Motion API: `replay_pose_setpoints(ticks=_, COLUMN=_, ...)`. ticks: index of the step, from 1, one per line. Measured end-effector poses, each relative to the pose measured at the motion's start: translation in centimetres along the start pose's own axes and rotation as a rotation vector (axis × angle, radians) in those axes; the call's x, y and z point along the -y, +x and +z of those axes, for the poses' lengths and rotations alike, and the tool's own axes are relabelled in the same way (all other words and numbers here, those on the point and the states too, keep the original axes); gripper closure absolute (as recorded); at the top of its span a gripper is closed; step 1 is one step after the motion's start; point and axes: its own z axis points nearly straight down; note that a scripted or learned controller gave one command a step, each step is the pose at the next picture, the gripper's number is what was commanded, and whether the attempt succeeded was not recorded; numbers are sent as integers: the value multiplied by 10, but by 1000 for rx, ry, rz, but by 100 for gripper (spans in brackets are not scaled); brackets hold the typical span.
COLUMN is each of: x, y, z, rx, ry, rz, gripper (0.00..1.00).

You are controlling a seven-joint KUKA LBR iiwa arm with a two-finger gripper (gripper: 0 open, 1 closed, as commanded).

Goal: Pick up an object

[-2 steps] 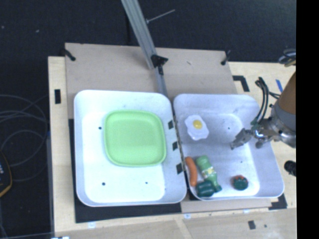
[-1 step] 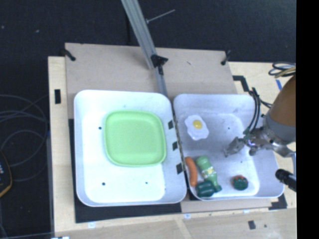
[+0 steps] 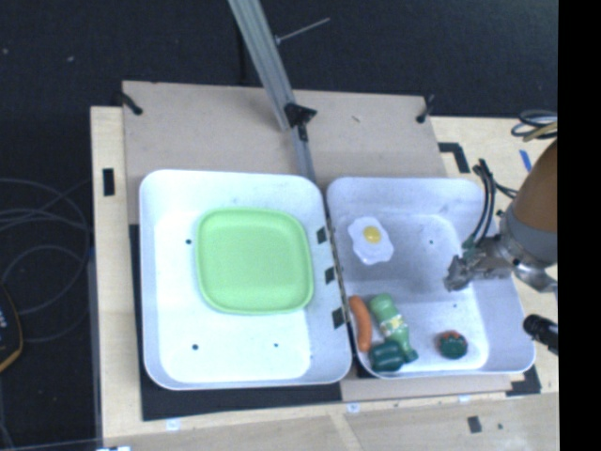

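Note:
The right bin [image 3: 423,200] holds a toy fried egg [image 3: 370,240] near its back left, an orange carrot [image 3: 361,322] along its left wall, a green bottle-like toy [image 3: 389,329] beside the carrot, and a small green and red piece [image 3: 453,344] at the front right. My gripper [image 3: 460,275] hangs over the right side of this bin, pointing left, apart from all the objects. Nothing shows between its fingers.
The left bin [image 3: 169,252] carries a light green square plate [image 3: 254,259]. A grey metal pole [image 3: 268,54] slants in from the top toward the bins' shared edge. Cables trail at the arm's wrist on the right.

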Motion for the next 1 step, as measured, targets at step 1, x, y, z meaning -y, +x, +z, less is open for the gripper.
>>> replay_pose_setpoints(ticks=1, x=5, y=-1, z=-61, rx=2, ry=-4, rz=-1, gripper=100)
